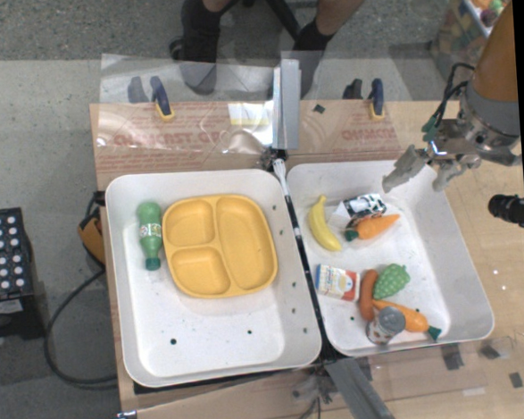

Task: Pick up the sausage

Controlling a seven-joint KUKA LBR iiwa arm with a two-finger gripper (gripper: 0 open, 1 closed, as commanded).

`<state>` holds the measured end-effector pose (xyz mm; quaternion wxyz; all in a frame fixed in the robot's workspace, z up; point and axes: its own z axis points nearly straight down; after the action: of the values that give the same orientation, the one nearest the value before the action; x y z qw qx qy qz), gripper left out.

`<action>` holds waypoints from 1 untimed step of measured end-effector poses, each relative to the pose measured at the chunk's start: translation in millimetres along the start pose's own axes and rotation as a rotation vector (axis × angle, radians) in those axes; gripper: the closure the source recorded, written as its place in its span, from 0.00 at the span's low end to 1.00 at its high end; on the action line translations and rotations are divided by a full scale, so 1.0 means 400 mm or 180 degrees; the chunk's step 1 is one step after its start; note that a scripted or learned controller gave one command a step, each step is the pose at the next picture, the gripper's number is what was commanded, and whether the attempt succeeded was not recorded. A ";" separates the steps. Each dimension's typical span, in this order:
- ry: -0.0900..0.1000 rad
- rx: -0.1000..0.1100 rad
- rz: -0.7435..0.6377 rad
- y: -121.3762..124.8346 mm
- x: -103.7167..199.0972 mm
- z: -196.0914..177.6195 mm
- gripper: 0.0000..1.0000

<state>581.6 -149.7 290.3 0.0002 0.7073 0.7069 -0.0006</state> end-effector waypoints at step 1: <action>0.0002 0.0005 0.0061 -0.116 -0.020 0.438 0.00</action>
<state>535.3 -157.9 115.2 -0.0007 0.7141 0.7000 -0.0009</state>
